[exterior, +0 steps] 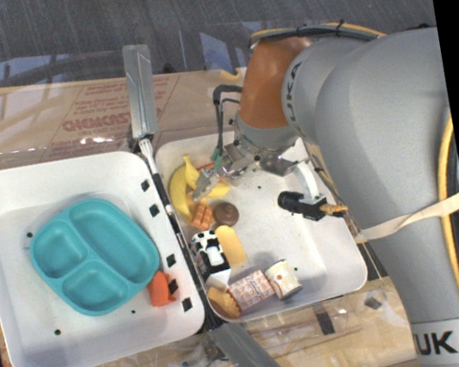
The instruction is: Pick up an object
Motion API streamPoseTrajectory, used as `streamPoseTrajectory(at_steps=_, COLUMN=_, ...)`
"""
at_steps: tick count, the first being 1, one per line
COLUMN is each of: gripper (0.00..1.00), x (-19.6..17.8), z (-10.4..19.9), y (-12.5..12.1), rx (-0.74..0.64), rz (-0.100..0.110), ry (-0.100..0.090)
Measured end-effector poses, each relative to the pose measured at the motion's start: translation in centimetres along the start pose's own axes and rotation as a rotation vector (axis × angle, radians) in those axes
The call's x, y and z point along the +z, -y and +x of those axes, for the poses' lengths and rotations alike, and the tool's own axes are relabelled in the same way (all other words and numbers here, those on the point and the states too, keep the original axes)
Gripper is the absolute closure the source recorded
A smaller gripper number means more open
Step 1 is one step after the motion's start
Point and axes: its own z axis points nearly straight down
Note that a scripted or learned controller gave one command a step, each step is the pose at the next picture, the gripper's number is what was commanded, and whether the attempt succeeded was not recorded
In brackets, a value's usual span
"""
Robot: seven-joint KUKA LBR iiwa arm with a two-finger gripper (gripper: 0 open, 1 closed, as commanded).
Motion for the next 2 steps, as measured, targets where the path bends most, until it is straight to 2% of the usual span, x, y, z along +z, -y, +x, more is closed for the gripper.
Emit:
streamPoseTrajectory(at_steps=1, gripper=1.00, x=-1.14, z=0.08, y=-0.20, rx=-0.005, rz=-0.005, ry=0.002)
streamPoseTrajectory(at_steps=2, gripper=0.00, x=-1.02, z=0.12, y=-0.06, rx=-0.005, rz=0.001, ry=-0.001)
